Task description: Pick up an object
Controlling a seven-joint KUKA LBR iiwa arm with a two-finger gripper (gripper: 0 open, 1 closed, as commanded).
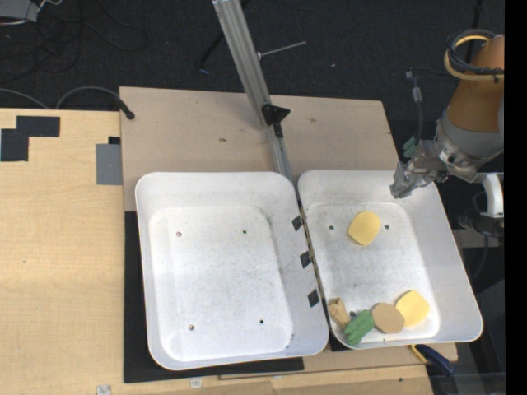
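Observation:
The right bin (428, 245) holds a yellow lump (365, 227) near its middle back. Along its front edge lie a yellow block (413, 308), a tan round disc (387, 318), a green piece (359, 327) and a small tan piece (338, 310). My gripper (401, 188) hangs over the bin's back right corner, above and to the right of the yellow lump, apart from it. I see nothing between its fingertips. The arm with its orange band (482, 64) comes in from the upper right.
The left bin (156, 220) sits beside the right one, with black clips (303, 257) along the shared edge. A slanted aluminium bar (247, 72) rises behind the bins. A tan board (206, 130) lies under both.

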